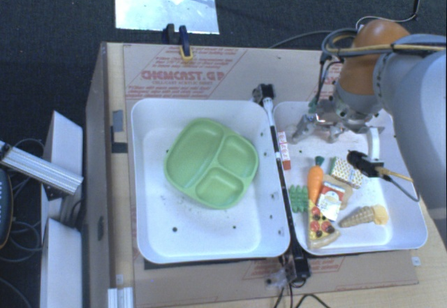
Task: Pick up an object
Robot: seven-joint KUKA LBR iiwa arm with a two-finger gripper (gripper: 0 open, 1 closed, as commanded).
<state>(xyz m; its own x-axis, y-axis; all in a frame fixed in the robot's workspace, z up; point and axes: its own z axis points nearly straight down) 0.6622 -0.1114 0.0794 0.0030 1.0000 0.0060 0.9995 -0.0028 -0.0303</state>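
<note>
My gripper (318, 128) hangs over the far part of the right bin (412, 233), with nothing seen in it. Nearer the front of that bin lie toy foods: an orange carrot (316, 183), a green piece (299, 198), a pizza slice (321, 227), a small printed carton (332, 199), a checkered cracker (346, 172) and an ice cream cone (363, 216). The carrot's green top is the closest of them to the gripper, a short way in front of it.
A green divided plate (211, 162) lies in the left bin (157, 230). A ridge (277, 160) separates the two bins, just left of the gripper. The grey arm (412, 83) covers the right bin's far right corner.
</note>
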